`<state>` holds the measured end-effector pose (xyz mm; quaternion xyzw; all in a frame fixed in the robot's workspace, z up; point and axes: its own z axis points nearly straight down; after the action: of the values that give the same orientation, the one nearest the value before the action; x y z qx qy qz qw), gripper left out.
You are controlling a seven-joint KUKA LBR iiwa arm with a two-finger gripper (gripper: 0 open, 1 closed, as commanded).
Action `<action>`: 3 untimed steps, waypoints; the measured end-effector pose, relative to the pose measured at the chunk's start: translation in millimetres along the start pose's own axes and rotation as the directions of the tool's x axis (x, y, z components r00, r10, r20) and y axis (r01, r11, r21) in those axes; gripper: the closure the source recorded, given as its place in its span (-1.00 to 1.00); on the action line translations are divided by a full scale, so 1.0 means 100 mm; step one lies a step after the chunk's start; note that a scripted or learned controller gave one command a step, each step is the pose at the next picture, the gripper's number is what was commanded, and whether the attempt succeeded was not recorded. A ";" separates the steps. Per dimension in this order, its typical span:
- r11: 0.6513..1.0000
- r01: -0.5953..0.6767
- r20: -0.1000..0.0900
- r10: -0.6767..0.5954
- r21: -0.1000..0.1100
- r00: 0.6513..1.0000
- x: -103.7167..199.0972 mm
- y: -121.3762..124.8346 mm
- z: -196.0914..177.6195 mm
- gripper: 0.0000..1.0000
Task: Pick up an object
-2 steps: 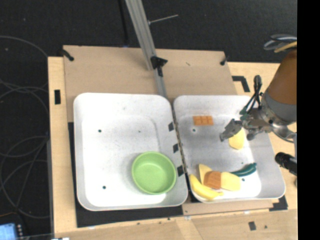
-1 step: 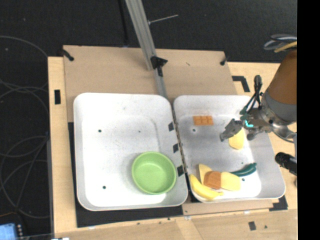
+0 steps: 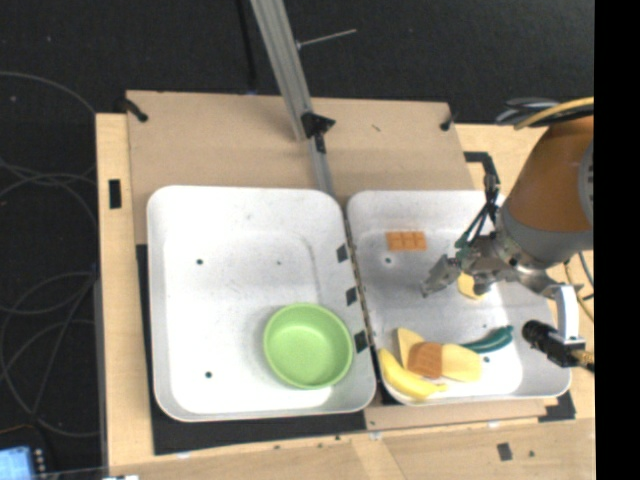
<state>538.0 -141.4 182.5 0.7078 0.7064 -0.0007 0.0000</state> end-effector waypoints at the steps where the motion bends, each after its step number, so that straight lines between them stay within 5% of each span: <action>1: 1.000 0.000 0.000 0.000 -0.001 1.000 0.02 0.03 0.59 -1.00; 2: 1.000 0.000 0.002 0.000 0.000 1.000 0.01 0.03 0.83 -1.00; 3: 1.000 -0.004 0.000 0.004 -0.005 1.000 0.00 0.04 0.71 1.00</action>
<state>541.9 -141.0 111.8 0.7092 0.7050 0.0011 0.0016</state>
